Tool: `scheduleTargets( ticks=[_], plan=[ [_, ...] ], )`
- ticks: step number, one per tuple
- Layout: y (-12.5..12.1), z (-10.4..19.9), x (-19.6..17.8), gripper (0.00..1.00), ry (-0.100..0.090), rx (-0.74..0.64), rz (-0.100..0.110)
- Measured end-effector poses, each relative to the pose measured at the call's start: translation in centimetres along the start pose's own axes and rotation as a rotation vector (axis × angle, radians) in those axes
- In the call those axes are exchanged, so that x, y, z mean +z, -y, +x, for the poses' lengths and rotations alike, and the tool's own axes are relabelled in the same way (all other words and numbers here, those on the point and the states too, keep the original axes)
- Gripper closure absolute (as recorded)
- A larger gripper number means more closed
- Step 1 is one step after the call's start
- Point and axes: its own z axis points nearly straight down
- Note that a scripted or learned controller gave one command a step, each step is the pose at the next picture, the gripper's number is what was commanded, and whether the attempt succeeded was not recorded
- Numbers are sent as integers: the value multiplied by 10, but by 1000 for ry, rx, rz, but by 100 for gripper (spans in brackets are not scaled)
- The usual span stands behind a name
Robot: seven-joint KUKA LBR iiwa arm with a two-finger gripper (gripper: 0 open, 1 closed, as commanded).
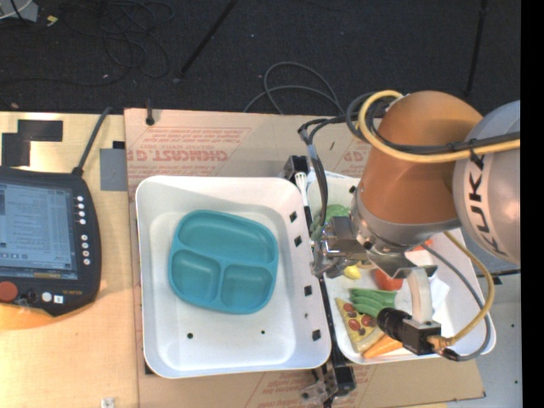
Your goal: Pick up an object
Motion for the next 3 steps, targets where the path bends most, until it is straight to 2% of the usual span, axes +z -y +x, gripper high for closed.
scheduleTargets(
  ticks=[3],
  plan=[
    [0, -3, -27, 100, 2, 1, 14]
  ],
)
